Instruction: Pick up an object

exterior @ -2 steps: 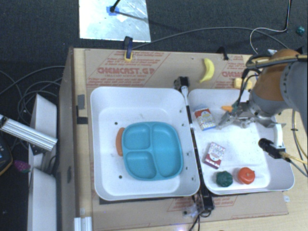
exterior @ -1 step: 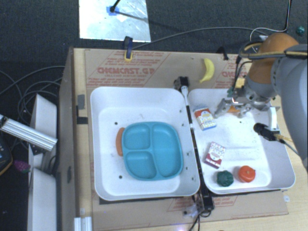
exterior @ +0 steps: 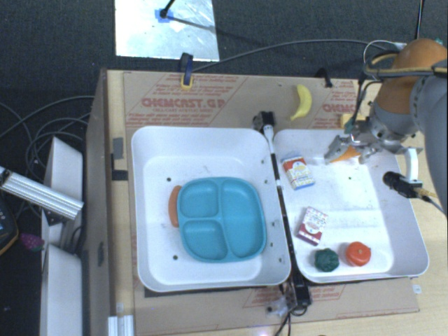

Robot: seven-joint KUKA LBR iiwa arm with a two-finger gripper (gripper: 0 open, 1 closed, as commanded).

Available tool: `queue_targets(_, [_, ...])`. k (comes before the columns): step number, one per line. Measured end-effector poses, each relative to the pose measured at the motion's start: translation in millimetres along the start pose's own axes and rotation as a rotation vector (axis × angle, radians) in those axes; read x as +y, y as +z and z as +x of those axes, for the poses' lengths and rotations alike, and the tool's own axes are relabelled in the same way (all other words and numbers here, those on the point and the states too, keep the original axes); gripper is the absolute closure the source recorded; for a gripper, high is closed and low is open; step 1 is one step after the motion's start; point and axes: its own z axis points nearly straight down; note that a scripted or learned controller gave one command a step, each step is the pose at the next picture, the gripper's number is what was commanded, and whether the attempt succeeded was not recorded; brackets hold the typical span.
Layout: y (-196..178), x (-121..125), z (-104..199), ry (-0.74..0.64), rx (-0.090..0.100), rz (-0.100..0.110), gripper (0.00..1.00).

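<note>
Camera view
Arm: the grey arm (exterior: 406, 103) with its orange band reaches in from the right and bends down over the far part of the right bin (exterior: 402, 208).
Pincer: the gripper (exterior: 344, 150) hangs at the far end of the right bin, its fingers pointing toward the left.
Pincer opening: narrow, closed about an orange object (exterior: 343, 155) that shows between the fingers.
Orange object: small and pointed; what it is cannot be told, nor whether it is lifted clear of the bin floor.
Right bin, near the divider: a small white, red and blue box (exterior: 298, 172) lies just left of the pincer, apart from it.
Right bin, middle: a red and white packet (exterior: 311, 225) lies tilted.
Right bin, near edge: a dark green round thing (exterior: 325, 260) and a red-orange round thing (exterior: 358, 253) sit side by side, well apart from the pincer.
Left bin (exterior: 157, 159): a blue divided plate (exterior: 221, 218) lies in the middle, with an orange stick-shaped item (exterior: 173, 205) touching its left rim.
Bench beyond the bins: a banana (exterior: 302, 102) lies on the cardboard, outside both bins.
</note>
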Motion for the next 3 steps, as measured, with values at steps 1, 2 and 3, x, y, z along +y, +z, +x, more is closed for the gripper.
queue_targets(1, [23.6,-1.0,-21.5,0.001,-0.001,0.004,0.0])
queue_targets(2, [-48.5,4.5,-18.8,-0.004,-0.005,-0.024,0.0])
queue_targets(3, [20.7,-16.1,26.9,-0.006,-0.002,-0.018,0.0])
